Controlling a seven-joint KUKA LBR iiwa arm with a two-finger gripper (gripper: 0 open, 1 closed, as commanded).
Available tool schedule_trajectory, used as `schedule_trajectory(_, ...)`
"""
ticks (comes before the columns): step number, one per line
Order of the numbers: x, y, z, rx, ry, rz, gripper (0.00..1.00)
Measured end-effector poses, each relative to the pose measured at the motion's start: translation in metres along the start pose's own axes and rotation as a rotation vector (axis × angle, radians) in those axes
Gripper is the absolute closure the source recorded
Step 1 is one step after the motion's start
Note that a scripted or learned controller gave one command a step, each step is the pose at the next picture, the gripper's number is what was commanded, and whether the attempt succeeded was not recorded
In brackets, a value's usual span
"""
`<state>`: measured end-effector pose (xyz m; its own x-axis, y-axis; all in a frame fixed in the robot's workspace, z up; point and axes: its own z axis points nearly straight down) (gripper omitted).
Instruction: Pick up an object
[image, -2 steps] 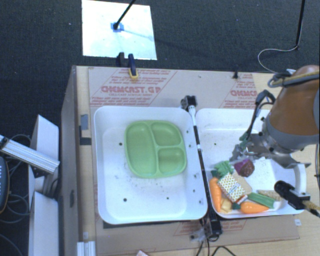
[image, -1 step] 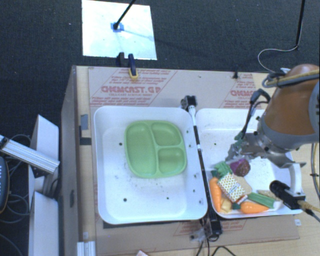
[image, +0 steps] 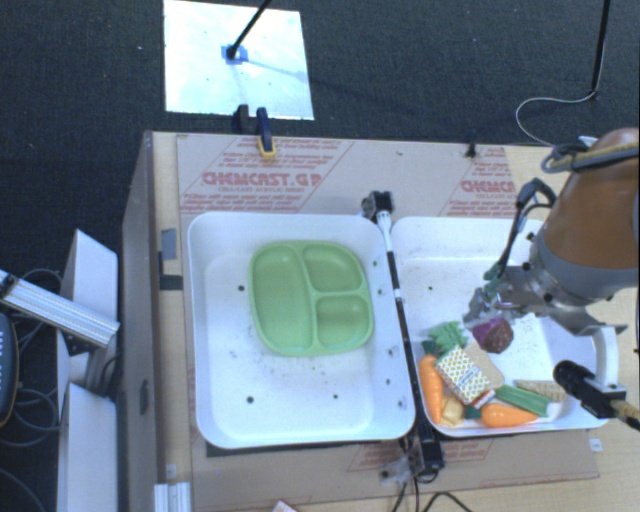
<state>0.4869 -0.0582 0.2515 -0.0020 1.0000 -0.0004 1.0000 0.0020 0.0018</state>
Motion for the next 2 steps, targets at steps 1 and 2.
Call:
schedule_trajectory(1, 0.017, 0.001, 0.000, 0.000, 0.001, -0.003, 1.00)
schedule_trajectory(2, 0.003, 0.000, -0.002, 0.000, 0.000, 0.000, 1.00)
